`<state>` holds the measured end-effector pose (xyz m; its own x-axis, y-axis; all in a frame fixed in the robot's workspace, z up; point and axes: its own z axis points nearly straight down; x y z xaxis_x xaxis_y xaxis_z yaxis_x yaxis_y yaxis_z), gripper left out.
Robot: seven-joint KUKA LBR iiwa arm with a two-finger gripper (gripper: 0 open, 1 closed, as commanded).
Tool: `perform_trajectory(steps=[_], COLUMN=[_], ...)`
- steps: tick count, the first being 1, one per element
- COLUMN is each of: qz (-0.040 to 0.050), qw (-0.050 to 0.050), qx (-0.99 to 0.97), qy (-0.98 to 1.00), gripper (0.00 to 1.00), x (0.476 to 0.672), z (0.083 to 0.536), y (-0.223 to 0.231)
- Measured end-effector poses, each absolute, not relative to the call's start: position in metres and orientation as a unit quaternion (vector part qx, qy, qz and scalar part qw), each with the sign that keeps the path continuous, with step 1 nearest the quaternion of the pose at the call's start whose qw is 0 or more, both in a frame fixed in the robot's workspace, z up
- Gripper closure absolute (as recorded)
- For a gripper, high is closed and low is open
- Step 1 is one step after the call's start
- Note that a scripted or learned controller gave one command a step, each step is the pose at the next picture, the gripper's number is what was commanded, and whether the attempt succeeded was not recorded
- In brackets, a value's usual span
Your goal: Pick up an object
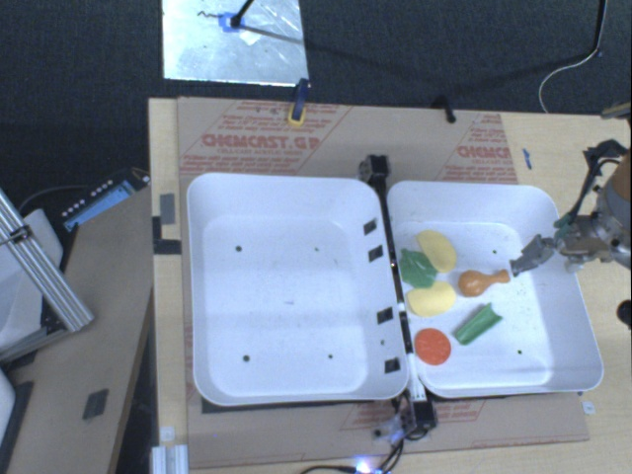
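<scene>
- White plastic forms both shallow bins; the right bin serves as the landmark for everything below, and the left bin sits directly against its left wall, holding no loose items that can be seen.
- A black hinged strip runs along the seam between the two bins, on the right bin's left edge.
- Inside the right bin, all the objects gather in its left half, close to that seam.
- A yellow oval piece lies highest in the cluster, toward the bin's far-left area.
- A green leafy piece touches the yellow oval's lower left side, just beside the bin's left wall.
- A second pale yellow piece lies just below the green one.
- An orange drumstick-shaped object lies near the bin's middle, its thin end pointing right.
- A green stick-like piece lies tilted below the drumstick.
- A red-orange disc rests near the bin's front-left corner.
- The gripper hangs over the bin's right-centre, its tip just beside the drumstick's thin end; whether they touch cannot be told, nor how far the tool is open, and nothing is visibly held.
- Brown cardboard lies beneath the right bin and reaches beyond its far edge.
</scene>
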<state>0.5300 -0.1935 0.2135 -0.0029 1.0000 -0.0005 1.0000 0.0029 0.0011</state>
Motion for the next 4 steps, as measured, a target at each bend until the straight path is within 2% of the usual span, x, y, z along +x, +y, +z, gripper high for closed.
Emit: perform_trajectory(steps=[1, 2, 3, 4], qz=[0.0013, -0.0020, 0.0025, 0.0025], qw=[-0.001, -0.004, 0.003, 0.002], qx=[0.703, 0.707, 0.704, 0.705], qy=[0.711, 0.707, 0.710, 0.709], gripper=[0.00, 0.00, 0.00, 1.00], x=[0.568, 0.509, 0.585, 0.583], z=[0.168, 0.102, 0.085, 0.097], y=[-0.121, -0.116, -0.086, -0.089])
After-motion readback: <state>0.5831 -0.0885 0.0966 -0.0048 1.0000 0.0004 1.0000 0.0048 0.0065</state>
